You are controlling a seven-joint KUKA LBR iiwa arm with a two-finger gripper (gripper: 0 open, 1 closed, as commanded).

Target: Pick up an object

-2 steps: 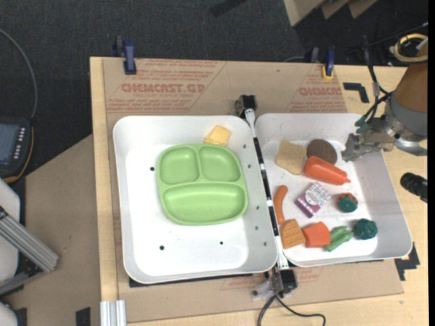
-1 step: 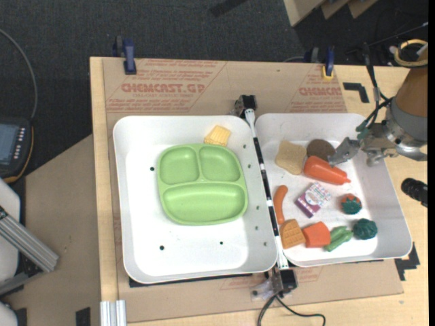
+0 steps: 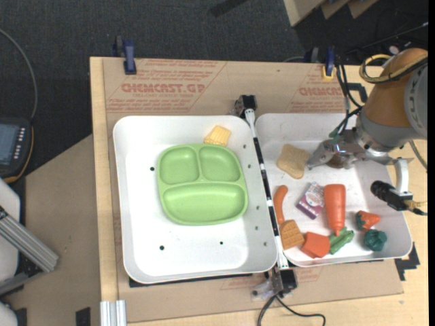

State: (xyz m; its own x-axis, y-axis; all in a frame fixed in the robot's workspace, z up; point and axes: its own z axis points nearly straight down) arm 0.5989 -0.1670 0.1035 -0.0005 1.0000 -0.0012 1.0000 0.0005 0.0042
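Note:
My gripper (image 3: 331,155) hangs low over the back of the right bin (image 3: 401,253), just right of a tan bread slice (image 3: 293,160). In front of it lie a purple and white packet (image 3: 312,200) and an orange carrot (image 3: 334,207). An orange sausage (image 3: 279,204), a waffle piece (image 3: 292,233), a red-orange wedge (image 3: 315,244) and a green bean pod (image 3: 342,240) lie along the front of that bin. A small red piece (image 3: 367,218) and a dark green floret (image 3: 374,239) sit at the front right.
The left bin (image 3: 136,250) holds a green divided plate (image 3: 202,183) and a yellow corn piece (image 3: 217,136) behind it. A ridge with black clips (image 3: 245,104) separates the two bins. The grey arm (image 3: 397,111) reaches in over the right bin's far right corner.

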